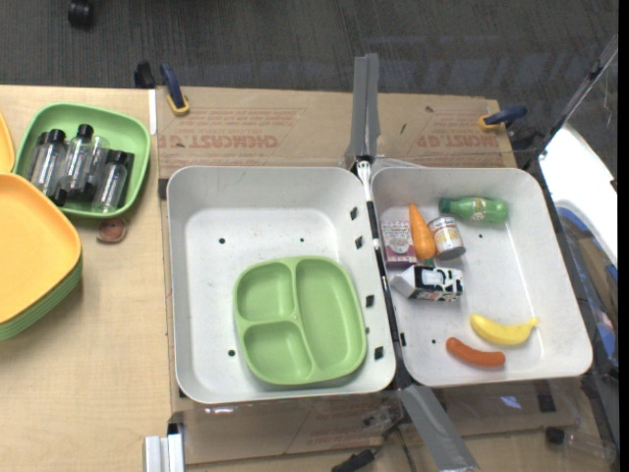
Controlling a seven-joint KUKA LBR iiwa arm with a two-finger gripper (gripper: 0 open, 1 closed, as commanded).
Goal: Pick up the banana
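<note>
Telling whether the tool is released or clenched is not possible. The banana [503, 329] lies flat in the right bin [521, 264], near its front right corner. It is yellow and bends a little, with its ends turned up. Just in front of it, toward the bin's front wall, lies a red-orange sausage [476, 353]; the two are very close. Farther back and to the left sits a small black and white carton [429, 283]. Behind that are an orange carrot [421, 232], a small can [447, 237] right beside it, and a pink packet [396, 241]. A green bottle [475, 208] lies on its side near the back wall. The left bin [197, 264] holds a green tray [298, 319] with three parts. On the bench [88, 382] to the left stand a green dish [126, 136] with small bottles [77, 163] in it and a stack of yellow plates [29, 254].
</note>
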